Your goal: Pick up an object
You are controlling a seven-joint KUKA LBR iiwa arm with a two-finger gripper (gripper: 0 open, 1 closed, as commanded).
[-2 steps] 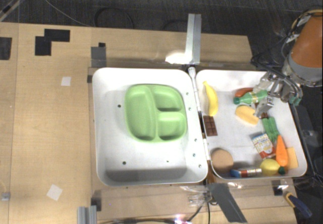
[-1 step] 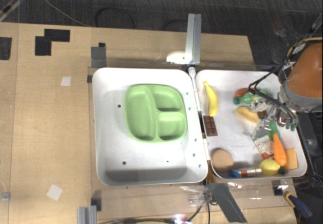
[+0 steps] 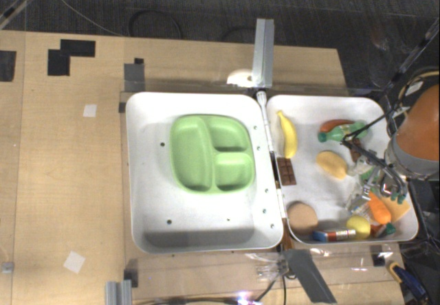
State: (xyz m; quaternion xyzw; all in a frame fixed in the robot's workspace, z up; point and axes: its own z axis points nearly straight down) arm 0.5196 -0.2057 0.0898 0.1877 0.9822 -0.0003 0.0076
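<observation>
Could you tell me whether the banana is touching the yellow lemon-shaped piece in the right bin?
Apart. The camera view shows a strip of bare white bin floor between the banana and the yellow lemon-shaped piece, which lies further right and lower.

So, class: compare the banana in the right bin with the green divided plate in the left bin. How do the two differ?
The banana is yellow; the divided plate is pale green. The banana is a slim curved piece lying close beside the wall between the bins, while the plate is broad, rounded-square, and sits near the middle of its bin. The banana shares the right bin with several other items; the plate lies alone in the left bin. Both rest flat on a white bin floor.
</observation>
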